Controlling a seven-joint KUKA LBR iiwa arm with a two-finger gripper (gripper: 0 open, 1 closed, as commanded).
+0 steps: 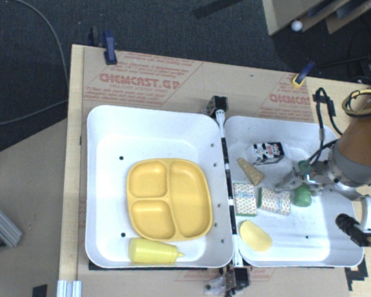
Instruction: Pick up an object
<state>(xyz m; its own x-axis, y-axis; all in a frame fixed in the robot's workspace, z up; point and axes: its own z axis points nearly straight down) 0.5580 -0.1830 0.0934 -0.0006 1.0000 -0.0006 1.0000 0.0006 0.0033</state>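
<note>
Cardboard-topped bench (180, 78), two shallow white bins; arm in over the right-hand bin (313, 247).
Near edge: yellow plastic squeeze bottle (153, 251), pale yellow oval piece (255, 236). Mid: yellow three-compartment plate (169, 198), patterned sachets (259, 200). Gripper (297, 183) low beside small green rounded object (302, 196); grip state unreadable. Looks light, smooth, likely to roll: take across its middle. Farther: black-and-white packet (266, 152).

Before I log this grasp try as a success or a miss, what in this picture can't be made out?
- Gripper, camera view: blurred and small beside the green object, so finger state and any contact are unclear.
- Arm: cut off by the right edge.
- Black-and-white item in the right bin: print too small to read.
- Yellow bottle, left bin: no readable label.
</note>
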